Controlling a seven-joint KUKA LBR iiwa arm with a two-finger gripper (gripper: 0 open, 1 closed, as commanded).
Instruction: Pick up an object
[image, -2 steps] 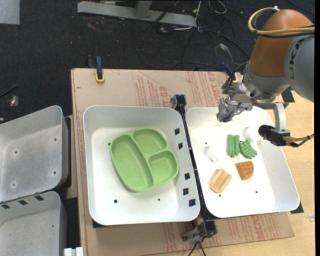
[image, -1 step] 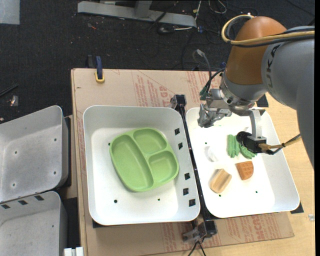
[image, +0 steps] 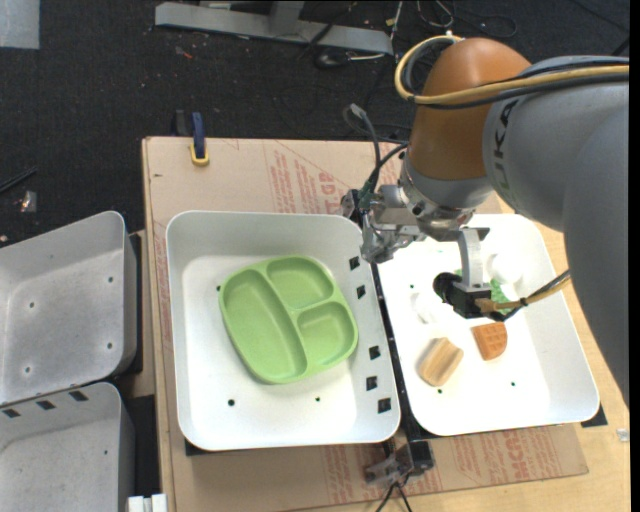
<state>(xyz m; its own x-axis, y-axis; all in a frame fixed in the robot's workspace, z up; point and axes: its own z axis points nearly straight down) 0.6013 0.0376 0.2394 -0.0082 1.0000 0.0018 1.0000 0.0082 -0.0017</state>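
Two small things lie in the right bin: a tan block and, just to its right, an orange wedge-shaped piece. My gripper hangs under the orange wrist band at the far left corner of that bin, close to the wall shared by the two bins. It is up and to the left of both pieces, well apart from them. Nothing shows held in it.
A green divided plate lies flat in the left bin. The arm covers the far right part of the right bin. Grey trays stand off the bench at the left.
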